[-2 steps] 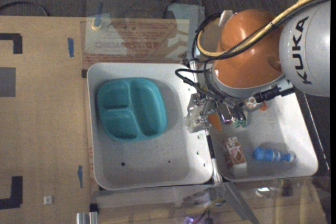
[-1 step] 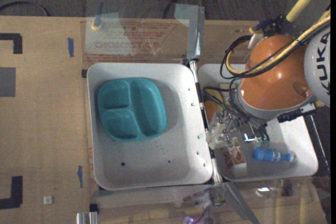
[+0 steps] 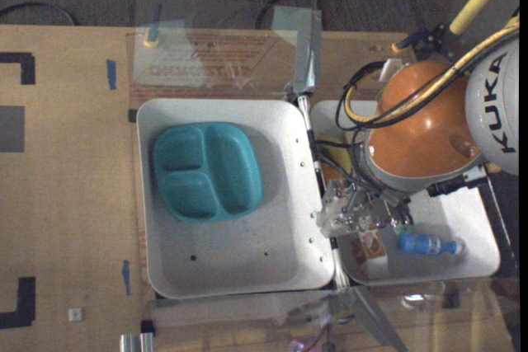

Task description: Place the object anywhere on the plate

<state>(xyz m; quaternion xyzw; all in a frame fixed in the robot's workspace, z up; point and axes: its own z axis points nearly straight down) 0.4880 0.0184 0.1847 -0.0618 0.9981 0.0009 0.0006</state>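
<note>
Wooden tabletop (image 3: 66,177) with two shallow white bins.
Blue plastic bottle (image 3: 429,244) lies lengthwise left-right, cap end rightward, in the right bin (image 3: 487,251); teal divided plate (image 3: 206,171) sits in the left bin (image 3: 239,260); claw (image 3: 356,214) state unclear.

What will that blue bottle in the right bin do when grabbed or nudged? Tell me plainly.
The blue bottle lies on its side on the right bin's flat floor, so a nudge would probably roll it. It looks like small plastic, likely light. Its rounded, smooth body may slip from a pinch.
</note>
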